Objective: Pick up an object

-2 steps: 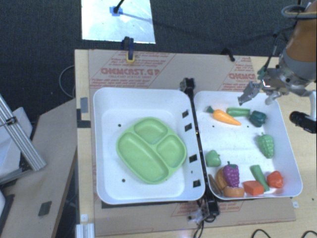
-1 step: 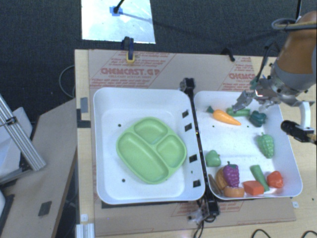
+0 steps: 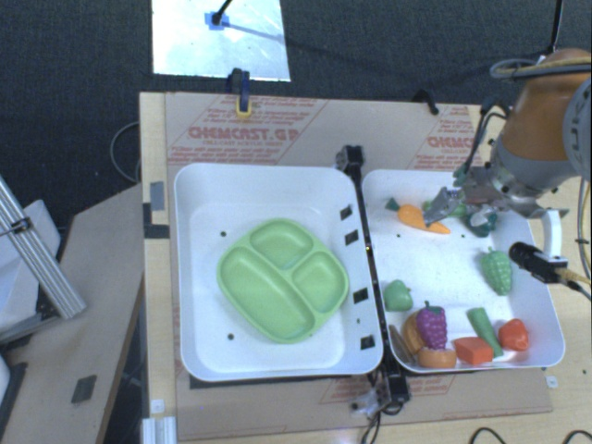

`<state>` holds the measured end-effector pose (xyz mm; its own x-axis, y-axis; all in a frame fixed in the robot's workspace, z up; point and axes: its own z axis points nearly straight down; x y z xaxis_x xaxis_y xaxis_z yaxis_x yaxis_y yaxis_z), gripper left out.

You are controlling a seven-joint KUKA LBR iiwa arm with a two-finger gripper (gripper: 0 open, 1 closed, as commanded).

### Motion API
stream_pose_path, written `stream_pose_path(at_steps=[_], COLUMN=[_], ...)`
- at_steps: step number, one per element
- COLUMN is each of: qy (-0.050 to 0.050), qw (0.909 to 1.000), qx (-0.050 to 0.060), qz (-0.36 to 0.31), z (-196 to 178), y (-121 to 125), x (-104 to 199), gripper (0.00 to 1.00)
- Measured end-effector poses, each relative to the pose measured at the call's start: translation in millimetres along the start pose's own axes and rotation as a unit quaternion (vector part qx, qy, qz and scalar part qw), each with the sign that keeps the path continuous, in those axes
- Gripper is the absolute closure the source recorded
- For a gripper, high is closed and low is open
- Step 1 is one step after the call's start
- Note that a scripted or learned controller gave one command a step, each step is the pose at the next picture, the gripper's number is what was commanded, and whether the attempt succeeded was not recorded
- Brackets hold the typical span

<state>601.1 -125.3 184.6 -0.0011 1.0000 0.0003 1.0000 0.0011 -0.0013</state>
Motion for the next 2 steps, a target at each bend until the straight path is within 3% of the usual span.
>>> stream_pose_path(at_steps=[2], qy=[0.000], qw=[1.0000], qx=[0.000], qz=[0.000], z=[102.2], y=[1.7], x=[-8.8], gripper=[0.00])
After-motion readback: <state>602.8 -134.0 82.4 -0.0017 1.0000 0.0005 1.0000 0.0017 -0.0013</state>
